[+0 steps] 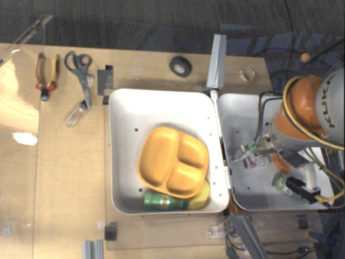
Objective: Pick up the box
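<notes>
We see the hand (253,151) low in the right bin (237,193), at three o'clock; its spread we cannot tell. The small box (249,162) lies just beside it, likely light, stiff cardboard; we'd pinch its narrow sides.

The light is soft and even. A bright white shine sits on the wooden bench (21,90) at the left. The white bins (124,144) look clean and bright. The dark floor (135,4) at the top looks grainy.
</notes>
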Available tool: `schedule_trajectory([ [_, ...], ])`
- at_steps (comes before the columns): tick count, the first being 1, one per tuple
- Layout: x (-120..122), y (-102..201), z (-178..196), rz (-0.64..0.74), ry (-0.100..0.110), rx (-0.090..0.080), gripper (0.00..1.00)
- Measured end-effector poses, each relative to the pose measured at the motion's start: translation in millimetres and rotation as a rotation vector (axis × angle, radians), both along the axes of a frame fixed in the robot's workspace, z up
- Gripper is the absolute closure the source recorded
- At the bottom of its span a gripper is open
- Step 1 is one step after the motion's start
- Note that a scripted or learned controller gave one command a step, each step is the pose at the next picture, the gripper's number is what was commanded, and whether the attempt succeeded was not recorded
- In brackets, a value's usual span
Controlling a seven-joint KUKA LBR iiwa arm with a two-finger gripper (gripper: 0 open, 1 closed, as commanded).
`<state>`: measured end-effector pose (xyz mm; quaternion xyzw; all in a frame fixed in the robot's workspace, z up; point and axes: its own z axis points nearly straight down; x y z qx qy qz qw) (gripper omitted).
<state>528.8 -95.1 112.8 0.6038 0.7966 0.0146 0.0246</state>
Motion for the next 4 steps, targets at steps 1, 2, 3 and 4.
schedule_trajectory([
  [1, 0, -5, -14, 0.103, 0.016, -0.008, 0.0],
  [2, 4, -6, -1, 0.103, 0.005, -0.011, 1.0],
  [3, 4, -6, -1, 0.103, 0.005, -0.011, 0.0],
  [4, 17, -3, -15, 0.146, 0.025, -0.012, 0.0],
])
